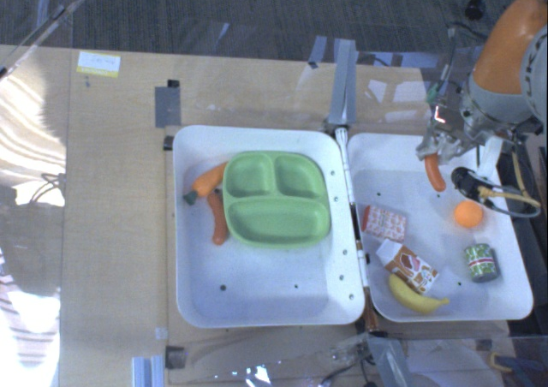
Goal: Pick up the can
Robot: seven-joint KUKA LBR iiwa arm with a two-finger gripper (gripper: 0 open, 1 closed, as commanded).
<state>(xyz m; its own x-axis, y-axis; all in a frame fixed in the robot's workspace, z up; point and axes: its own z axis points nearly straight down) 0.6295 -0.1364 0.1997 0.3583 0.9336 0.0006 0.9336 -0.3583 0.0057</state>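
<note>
The can (482, 262) is small and green with a pale label. It stands near the right wall of the right bin (514, 304), toward the front. My gripper (438, 151) hangs over the back of that bin, well behind and to the left of the can. Just under the gripper lies a red-orange sausage (435, 174); whether the gripper touches it cannot be made out.
In the right bin lie an orange ball (468, 215), a red packet (385, 223), a small carton (409, 267) and a banana (417, 295). The left bin (257, 291) bears a green divided tray (276, 199), a carrot (206, 181) and a sausage (219, 221).
</note>
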